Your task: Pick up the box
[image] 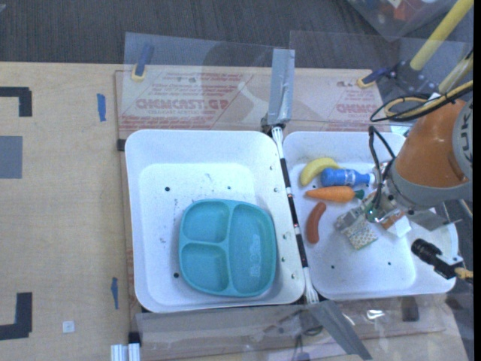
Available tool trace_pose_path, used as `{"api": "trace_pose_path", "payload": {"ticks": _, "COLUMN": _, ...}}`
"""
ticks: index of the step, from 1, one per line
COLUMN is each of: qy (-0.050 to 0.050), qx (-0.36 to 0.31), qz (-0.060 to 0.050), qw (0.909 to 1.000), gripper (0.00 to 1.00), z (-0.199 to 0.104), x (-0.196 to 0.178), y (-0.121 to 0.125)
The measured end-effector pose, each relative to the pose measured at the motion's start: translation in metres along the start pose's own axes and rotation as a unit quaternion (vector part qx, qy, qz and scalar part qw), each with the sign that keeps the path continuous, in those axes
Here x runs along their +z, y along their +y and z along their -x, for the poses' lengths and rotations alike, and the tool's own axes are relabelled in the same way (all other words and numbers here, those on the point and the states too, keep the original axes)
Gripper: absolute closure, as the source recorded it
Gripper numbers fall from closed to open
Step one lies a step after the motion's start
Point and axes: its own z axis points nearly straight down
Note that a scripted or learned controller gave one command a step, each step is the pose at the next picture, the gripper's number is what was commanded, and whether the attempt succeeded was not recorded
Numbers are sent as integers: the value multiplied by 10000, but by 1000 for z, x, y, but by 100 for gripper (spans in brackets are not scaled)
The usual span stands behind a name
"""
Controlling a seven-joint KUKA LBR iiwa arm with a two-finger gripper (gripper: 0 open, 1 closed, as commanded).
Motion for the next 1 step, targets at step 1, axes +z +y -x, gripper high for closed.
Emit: {"api": "trace_pose_path", "payload": {"ticks": 1, "qy": 28, "qx": 240, "qz": -50, "qw": 9997, "gripper": 100, "z": -35, "x": -98, "y": 23}}
